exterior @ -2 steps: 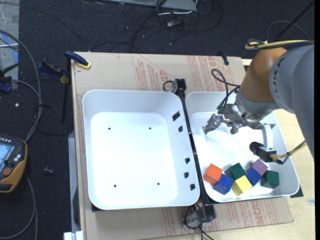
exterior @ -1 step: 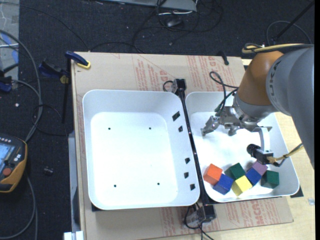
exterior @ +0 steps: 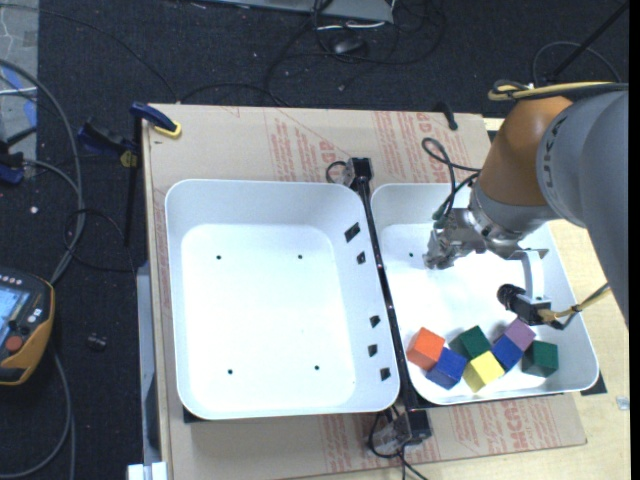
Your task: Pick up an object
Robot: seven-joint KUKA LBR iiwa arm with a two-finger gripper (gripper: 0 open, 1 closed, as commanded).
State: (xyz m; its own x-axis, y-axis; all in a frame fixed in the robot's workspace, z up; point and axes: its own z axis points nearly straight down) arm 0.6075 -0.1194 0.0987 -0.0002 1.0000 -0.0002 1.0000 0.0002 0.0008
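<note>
Several small wooden blocks lie clustered at the near end of the right bin (exterior: 560, 268): an orange block (exterior: 427, 347), a blue block (exterior: 448, 366), a yellow block (exterior: 484, 370), a dark green block (exterior: 470, 343), a purple block (exterior: 519, 334) and another green block (exterior: 541, 357). My gripper (exterior: 441, 251) hangs over the far left part of the right bin, well above and away from the blocks. Nothing shows between its fingers.
The left bin (exterior: 190, 298) sits beside the right one, split by a black divider with clips (exterior: 375, 268). A black cable fitting (exterior: 520, 301) hangs from the wrist over the right bin. Cables and a clamp lie beyond the bench.
</note>
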